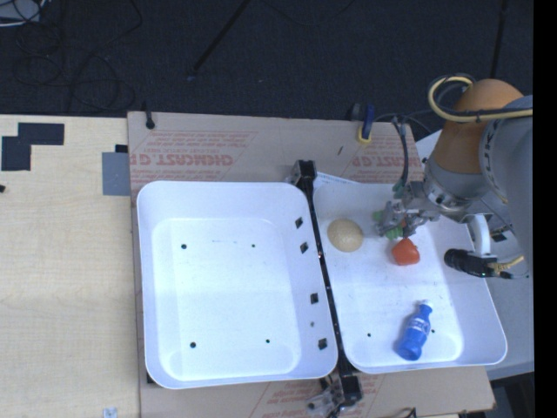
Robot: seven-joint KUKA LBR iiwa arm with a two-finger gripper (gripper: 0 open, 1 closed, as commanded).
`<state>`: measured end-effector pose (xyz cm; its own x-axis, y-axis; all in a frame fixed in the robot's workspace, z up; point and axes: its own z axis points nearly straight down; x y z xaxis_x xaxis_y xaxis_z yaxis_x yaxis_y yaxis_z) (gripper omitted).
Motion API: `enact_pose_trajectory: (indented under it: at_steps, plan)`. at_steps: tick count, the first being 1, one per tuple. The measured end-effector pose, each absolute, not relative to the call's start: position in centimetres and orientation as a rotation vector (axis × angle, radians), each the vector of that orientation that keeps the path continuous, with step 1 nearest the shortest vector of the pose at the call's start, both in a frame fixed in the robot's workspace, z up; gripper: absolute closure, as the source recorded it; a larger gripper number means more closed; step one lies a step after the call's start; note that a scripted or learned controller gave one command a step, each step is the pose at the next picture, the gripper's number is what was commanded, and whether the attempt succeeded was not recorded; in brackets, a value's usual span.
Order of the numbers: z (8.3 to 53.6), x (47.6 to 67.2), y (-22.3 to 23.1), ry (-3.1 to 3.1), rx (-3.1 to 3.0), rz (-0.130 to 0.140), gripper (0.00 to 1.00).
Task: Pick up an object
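Note:
In the right bin (474,320) lie a beige egg-shaped object (345,234), a red-orange object (405,252) and a blue bottle (414,330). My gripper (395,220) hangs low over the bin's back part, just above the red-orange object and to the right of the beige one. A small green thing (397,231) shows right at the gripper's tip; whether it is held is unclear. The blue bottle lies apart, near the bin's front right corner.
The left bin (174,207) stands beside the right one, with a black divider strip (315,268) between them. Both bins rest on a cardboard sheet (226,151). The arm comes in from the right over the bin's back right corner.

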<state>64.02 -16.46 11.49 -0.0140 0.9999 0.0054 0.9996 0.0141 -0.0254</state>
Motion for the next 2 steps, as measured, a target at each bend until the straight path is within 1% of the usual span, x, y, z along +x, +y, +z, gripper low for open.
enact_pose_trajectory:
  at_steps: [2]
  plan:
    - [13.43, 64.04, -16.44, -2.23, -2.18, 0.026, 1.0]
